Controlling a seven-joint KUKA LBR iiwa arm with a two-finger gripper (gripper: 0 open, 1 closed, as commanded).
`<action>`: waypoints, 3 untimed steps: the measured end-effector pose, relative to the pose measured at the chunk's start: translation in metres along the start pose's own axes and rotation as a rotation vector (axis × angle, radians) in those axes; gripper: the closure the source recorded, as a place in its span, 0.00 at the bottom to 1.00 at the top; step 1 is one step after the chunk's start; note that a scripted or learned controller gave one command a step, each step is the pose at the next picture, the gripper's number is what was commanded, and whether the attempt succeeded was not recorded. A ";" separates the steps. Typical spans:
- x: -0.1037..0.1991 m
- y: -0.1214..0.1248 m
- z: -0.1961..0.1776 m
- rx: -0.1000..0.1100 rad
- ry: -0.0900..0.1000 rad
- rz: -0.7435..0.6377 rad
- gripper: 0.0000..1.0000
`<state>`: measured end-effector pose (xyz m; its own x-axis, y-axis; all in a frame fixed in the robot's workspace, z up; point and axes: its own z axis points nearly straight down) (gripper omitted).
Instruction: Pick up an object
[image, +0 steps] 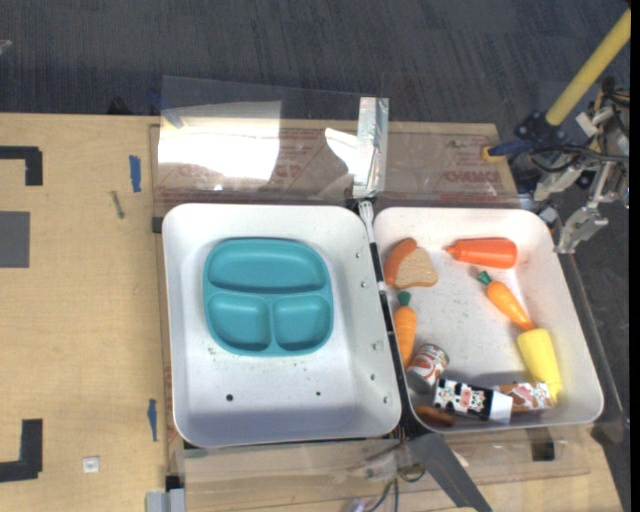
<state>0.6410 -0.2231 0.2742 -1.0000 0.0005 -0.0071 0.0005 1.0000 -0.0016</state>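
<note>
Right bin (560, 262), contents: one large carrot (484, 251) at the far end, long axis lying across the bin; one smaller carrot (506, 301) below it, slanted; one bread slice (415, 268); a third carrot (404, 333) along the left wall; one yellow corn piece (539, 361); one small can (428, 363); one dark bottle (470, 400) along the near wall. Left bin (190, 300): one teal divided plate (268, 295). Tool (590, 205): stood at the right bin's far right corner, above the counter; opening could not be told, nothing seen in it. Large carrot lay nearest, to the tool's left.
</note>
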 end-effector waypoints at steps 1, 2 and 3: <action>-0.021 0.003 0.126 -0.007 0.015 -0.117 0.00; -0.017 -0.003 0.161 0.010 -0.025 -0.107 0.00; 0.020 0.001 0.167 0.009 -0.039 -0.088 0.00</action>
<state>0.6223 -0.2223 0.1071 -0.9951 -0.0881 -0.0459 -0.0876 0.9961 -0.0130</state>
